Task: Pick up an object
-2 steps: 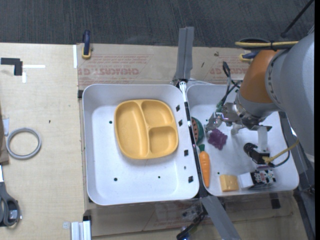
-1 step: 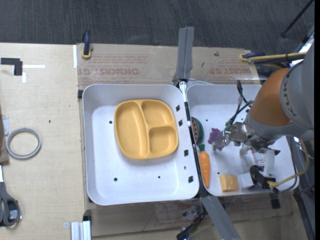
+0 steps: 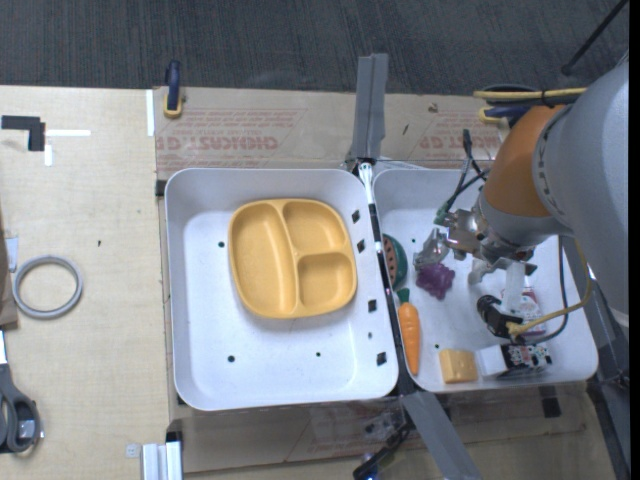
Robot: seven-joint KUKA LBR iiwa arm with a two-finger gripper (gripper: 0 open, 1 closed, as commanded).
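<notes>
Dark grey carpet fills the background beyond a pale wooden desk [image 3: 90,218]. At the desk's far left lie a roll of grey tape [image 3: 45,286] and, near the bottom edge, a pair of scissors [image 3: 18,420]. A flat sheet of cardboard [image 3: 260,128] sits under the bins, held at its upper left corner by a small blue and orange clamp [image 3: 174,90].

Next comes the left bin [image 3: 200,368], white and shallow, holding a yellow divided plate [image 3: 292,258] with three compartments, resting toward the bin's upper middle. A grey bar [image 3: 371,103] rises from the seam between the two bins.

Within the right bin [image 3: 410,193], hard against its left wall, there is a watermelon slice toy [image 3: 393,258], and just below it an orange carrot [image 3: 409,336] lying lengthwise along the wall. A yellow cheese wedge [image 3: 459,366] rests near the bin's bottom edge, with a small white and dark item [image 3: 515,358] just beside it to the right. A purple bunch of grapes [image 3: 436,280] lies near the bin's middle.

Reaching in from the right, the grey arm [image 3: 600,158] with its orange band [image 3: 520,168] carries the claw [image 3: 441,250] down just above and touching the top of the grapes. How far the claw is spread cannot be made out, nor whether the grapes are caught between its fingers.
</notes>
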